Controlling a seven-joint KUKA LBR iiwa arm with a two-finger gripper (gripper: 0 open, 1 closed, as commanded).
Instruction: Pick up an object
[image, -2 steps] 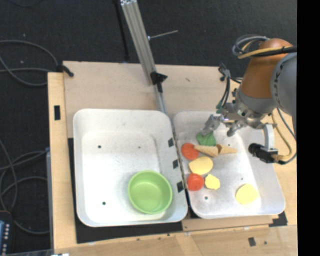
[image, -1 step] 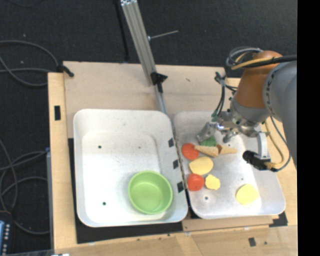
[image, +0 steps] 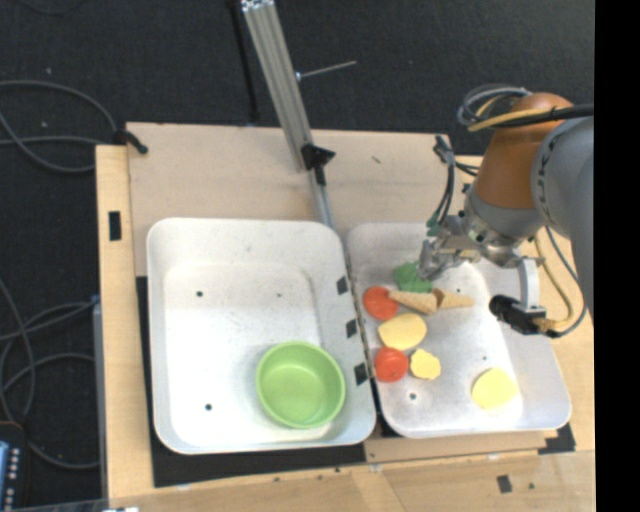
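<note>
My gripper (image: 430, 264) reaches down into the right bin (image: 530, 400), right over a small green object (image: 408, 276) near the bin's upper left. Just below lies a tan cone-shaped piece (image: 428, 299). Beside them sit a red piece (image: 378, 302), a yellow potato-like piece (image: 402, 331), a second red piece (image: 390, 365), a small yellow piece (image: 425, 365) and a yellow round piece (image: 494, 388). Whether the fingers hold the green object is hidden by the wrist.
The left bin (image: 200, 300) holds a green bowl (image: 299, 384) at its lower right. A metal post (image: 290, 100) rises slanted behind the bins. Cables hang off the arm's wrist (image: 525, 310) over the right bin's right side.
</note>
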